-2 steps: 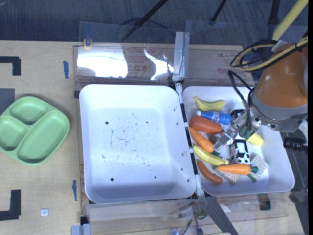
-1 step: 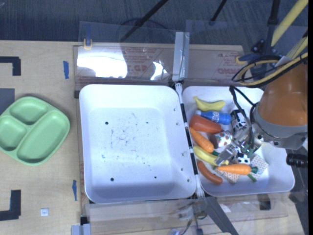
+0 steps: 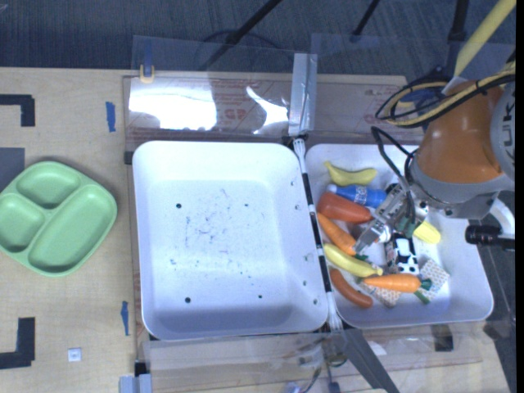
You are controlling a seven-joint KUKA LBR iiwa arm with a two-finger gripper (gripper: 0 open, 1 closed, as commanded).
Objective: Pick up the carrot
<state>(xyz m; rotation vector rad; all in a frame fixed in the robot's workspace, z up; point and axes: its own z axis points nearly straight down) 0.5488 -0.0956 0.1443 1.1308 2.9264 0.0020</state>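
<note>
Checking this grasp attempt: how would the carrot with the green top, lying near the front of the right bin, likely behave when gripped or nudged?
The carrot looks like smooth, glossy toy plastic, so probably stiff and light, perhaps slippery. Its rounded, tapered body may roll or pivot if nudged. It rests against a banana, which could shift with it. The gripper hangs above the pile.

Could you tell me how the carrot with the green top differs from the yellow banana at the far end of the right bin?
The carrot is orange with a green top; the banana is plain yellow. The carrot lies straight, the banana curves. The carrot sits at the near end of the right bin, the banana at the far end. Both lie flat, apart from the gripper.
</note>
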